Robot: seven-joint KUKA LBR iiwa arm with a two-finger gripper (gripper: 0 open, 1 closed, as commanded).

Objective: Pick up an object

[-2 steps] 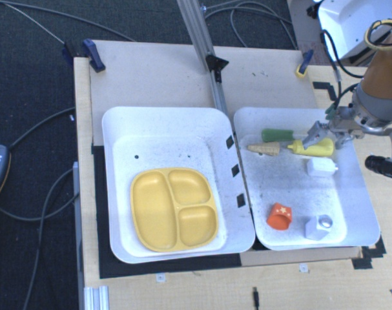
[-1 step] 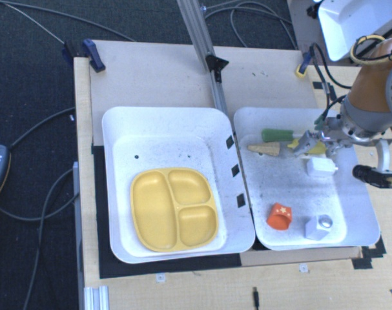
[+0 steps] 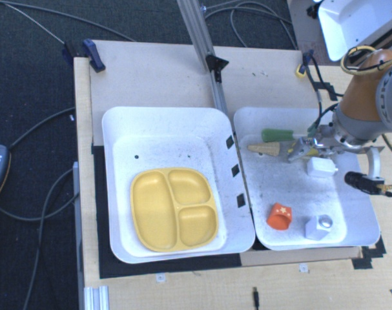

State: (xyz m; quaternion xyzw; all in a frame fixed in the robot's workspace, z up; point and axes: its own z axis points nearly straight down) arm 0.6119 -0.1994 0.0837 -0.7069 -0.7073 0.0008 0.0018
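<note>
1. Hovering low in the right bin (image 3: 357,234), the jaws (image 3: 303,148) sit among small toys; whether they are spread or pinched I cannot tell.
2. Nearest is a white block (image 3: 321,167), just beside the jaws: it looks light, stiff and smooth, best pinched across its flat sides.
3. A green piece (image 3: 277,135) and tan cone (image 3: 265,149) lie just beyond the jaws.

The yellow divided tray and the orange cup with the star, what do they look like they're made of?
The yellow tray looks like moulded plastic with a smooth, slightly matte finish: even colour, rounded compartment ridges, soft highlights. The orange cup also looks like plastic, judging by its saturated uniform colour and the pale star mark on it, though it is too small to be sure.
</note>
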